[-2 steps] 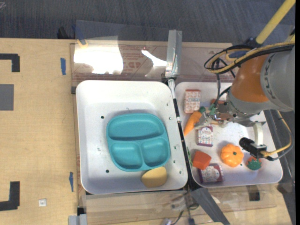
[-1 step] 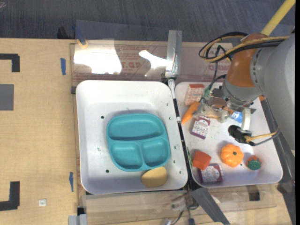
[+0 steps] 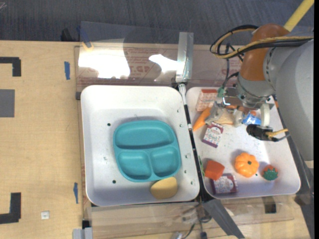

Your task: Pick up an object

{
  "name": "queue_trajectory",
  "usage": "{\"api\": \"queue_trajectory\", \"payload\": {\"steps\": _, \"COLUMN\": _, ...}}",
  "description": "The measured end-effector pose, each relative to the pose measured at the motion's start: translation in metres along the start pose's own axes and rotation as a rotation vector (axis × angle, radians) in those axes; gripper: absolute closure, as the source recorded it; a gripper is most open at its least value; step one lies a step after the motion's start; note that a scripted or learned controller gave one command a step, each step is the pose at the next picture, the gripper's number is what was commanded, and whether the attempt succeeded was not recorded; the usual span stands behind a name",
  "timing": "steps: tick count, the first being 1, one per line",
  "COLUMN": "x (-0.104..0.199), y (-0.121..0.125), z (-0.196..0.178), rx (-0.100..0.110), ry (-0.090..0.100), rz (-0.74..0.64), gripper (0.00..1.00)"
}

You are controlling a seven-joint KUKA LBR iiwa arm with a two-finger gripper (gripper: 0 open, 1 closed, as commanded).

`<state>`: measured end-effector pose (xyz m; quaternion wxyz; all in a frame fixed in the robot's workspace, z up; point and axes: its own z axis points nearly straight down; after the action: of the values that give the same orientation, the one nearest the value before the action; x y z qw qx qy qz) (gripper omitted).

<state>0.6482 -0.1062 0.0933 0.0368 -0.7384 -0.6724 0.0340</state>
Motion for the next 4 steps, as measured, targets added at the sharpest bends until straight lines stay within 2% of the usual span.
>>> {"api": "queue_trajectory", "payload": {"steps": 1, "x": 0.002, "y": 0.000, "z": -0.011, "rx": -0.004, "ry": -0.002, "rz": -0.003, "gripper": 1.00}}
{"api": "queue_trajectory", "payload": {"steps": 2, "x": -0.001, "y": -0.001, "z": -0.011, "rx": 0.000, "ry": -0.006, "rz": 0.000, "gripper": 0.00}}
{"api": "queue_trajectory", "payload": {"steps": 3, "x": 0.001, "y": -0.042, "z": 0.010, "rx": -0.103, "ry": 0.002, "rz": 0.108, "gripper": 0.00}}
{"api": "queue_trajectory", "payload": {"steps": 4, "x": 0.013, "y": 0.017, "z": 0.006, "rx": -0.096, "ry": 0.012, "rz": 0.281, "gripper": 0.00}}
